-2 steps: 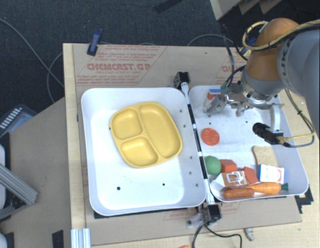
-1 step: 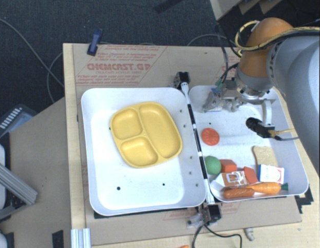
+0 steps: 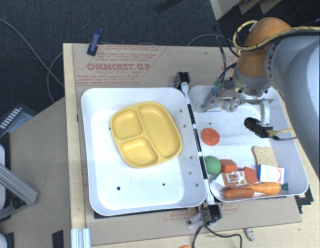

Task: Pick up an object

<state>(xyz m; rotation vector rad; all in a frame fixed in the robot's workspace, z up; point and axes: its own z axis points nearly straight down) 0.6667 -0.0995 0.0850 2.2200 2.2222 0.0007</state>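
A: Starting at your left, what sits in the left bin (image 3: 100, 164)?

B: One yellow divided plate (image 3: 145, 134), lying flat near the middle. It looks like stiff, light plastic, but it is broad and smooth. You would have to take it by the rim, and I judge that an awkward grip.

A: And across the divider?

B: The right bin (image 3: 232, 122) holds the small pieces. First comes a red-orange disc (image 3: 210, 136), lying alone on bare floor, apart from the rest. Just below it is a green ball (image 3: 212, 165), beside an orange block (image 3: 228, 166). The ball is probably hard, light and slick, so it may roll away. Close across its widest part.

A: Where is the pincer?

B: The pincer (image 3: 222, 103) hangs over the far end of the right bin, beyond the disc and well apart from the pile. I cannot tell whether it is open or closed.

A: Further right?

B: A carrot (image 3: 253, 190) lies along the near wall, long and orange, likely rigid toy plastic. Take it across the middle of its length. A pale bread slice (image 3: 261, 155) lies flat near the right wall, thin and hard to get under. A white carton (image 3: 271, 174) sits just below it. You would do best with the disc, I judge, since it lies alone.
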